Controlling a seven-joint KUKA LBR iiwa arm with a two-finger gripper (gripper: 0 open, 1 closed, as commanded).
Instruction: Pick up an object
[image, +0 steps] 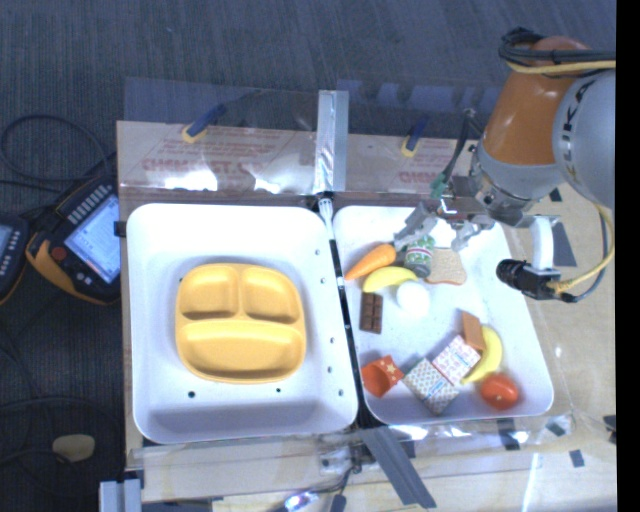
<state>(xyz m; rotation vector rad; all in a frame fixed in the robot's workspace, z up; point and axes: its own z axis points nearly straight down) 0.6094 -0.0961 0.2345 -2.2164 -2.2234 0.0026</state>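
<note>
Dark grey carpet floor (60, 70) around a brown bench (240, 150).

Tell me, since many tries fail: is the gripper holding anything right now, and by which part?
Nothing is held. The gripper hangs with its fingers spread above the right bin, over the small green-labelled can and toast slice, with nothing between them.

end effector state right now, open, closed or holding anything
End effector: open, fingers spread above the small green-labelled can at the back of the right white bin; nothing held between them.
</note>
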